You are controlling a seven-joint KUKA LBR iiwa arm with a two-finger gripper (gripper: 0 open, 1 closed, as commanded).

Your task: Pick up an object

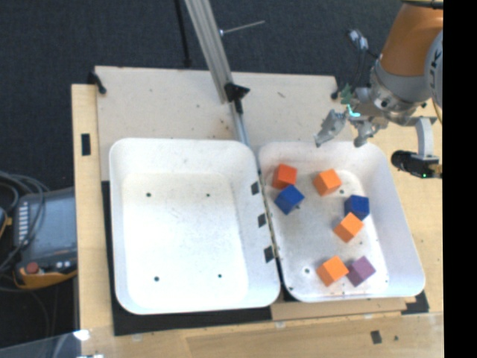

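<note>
End effector (pixel 345 131) hangs wide open, holding nothing, above right bin's (pixel 402 222) 12 o'clock rim; 7 cubes lie below; nearest, orange cube (pixel 327 182), likely target.

seven cubes (pixel 328 183), loose in right bin (pixel 395 200)

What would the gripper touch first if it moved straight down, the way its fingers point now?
Probably the far rim of the right bin, or the bin floor just inside it. The gripper hangs open above that edge; depth is unclear from one view.
</note>
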